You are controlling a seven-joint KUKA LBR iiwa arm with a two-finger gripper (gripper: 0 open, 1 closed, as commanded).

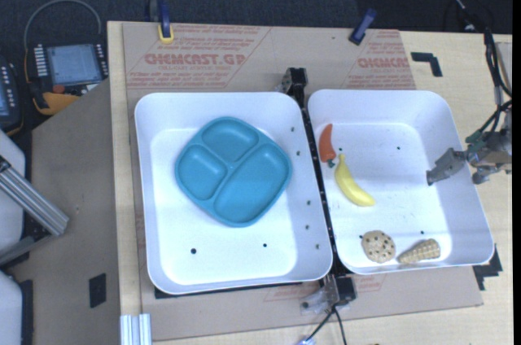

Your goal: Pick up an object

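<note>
In the right bin (407, 103) lie several toy foods. An orange carrot (326, 142) rests against the left wall, with a yellow banana (352, 183) just below it. Near the front wall sit a speckled round cookie (378, 246) and a tan waffle cone (419, 251). My gripper (446, 167) hangs over the right bin's right side, near the wall, and nothing shows in it. It stands well to the right of the banana and above the cone in the view, apart from every object.
The left bin (155, 172) holds a blue divided plate (234, 170). A black clamp (295, 80) sits between the bins at the back. Cables (496, 124) trail at the right edge, and a pendant screen (72, 63) lies far left.
</note>
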